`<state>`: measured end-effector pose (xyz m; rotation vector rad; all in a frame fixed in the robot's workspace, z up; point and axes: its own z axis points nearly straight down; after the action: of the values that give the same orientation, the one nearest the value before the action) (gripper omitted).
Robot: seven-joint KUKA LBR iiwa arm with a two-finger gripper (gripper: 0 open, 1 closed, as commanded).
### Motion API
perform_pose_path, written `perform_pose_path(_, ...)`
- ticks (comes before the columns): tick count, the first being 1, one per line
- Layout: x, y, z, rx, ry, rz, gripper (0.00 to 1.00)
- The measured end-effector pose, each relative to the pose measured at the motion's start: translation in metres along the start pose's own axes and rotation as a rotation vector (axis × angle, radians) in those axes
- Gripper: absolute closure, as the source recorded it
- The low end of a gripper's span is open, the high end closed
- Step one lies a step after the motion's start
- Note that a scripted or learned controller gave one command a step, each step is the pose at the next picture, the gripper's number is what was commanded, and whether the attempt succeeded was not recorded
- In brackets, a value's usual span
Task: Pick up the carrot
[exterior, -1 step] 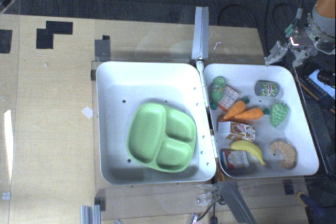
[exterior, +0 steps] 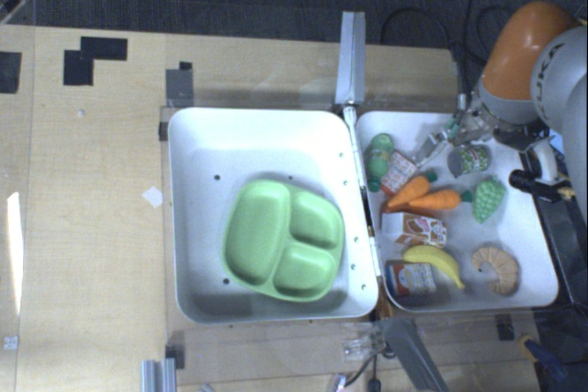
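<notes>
The orange carrot (exterior: pixel 432 201) lies in the middle of the right bin (exterior: pixel 542 289), its small green top pointing right. A second orange tapered piece (exterior: pixel 407 190) lies tilted against its left side. My gripper (exterior: pixel 445 140) hangs over the back of the right bin, above and slightly right of the carrot and apart from it. It is close to a round tin (exterior: pixel 471 160). Nothing shows in its grasp.
Around the carrot lie a green fruit (exterior: pixel 379 155), a small packet (exterior: pixel 400 170), a bumpy green item (exterior: pixel 489 198), a banana (exterior: pixel 436 262), a pastry (exterior: pixel 496 269), a jar (exterior: pixel 411 281) and a snack pack (exterior: pixel 424 230). The left bin (exterior: pixel 197 161) holds a green divided plate (exterior: pixel 285 239).
</notes>
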<state>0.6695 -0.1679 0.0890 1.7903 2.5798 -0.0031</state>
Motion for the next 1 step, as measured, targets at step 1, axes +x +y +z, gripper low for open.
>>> perform_pose_path(1, 0.0449, -0.0523, 0.0001, -0.01, 0.001, 0.427, 0.0)
